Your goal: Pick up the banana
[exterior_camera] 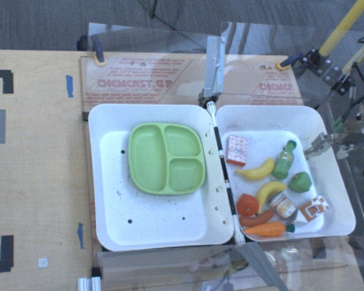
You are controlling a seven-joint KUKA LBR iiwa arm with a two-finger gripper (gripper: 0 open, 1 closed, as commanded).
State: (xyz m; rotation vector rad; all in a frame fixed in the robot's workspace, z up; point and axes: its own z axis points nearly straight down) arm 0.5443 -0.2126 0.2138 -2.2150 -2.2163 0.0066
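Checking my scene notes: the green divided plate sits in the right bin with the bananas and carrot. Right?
Not quite. The camera view shows the green divided plate alone in the left bin; the bananas and carrot are in the right bin.

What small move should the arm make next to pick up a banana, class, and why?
Probably swing the end effector left and down over the upper banana. It sits at the right bin far edge, apart from the fruit; that banana lies more exposed than the second banana, which touches a small jar.
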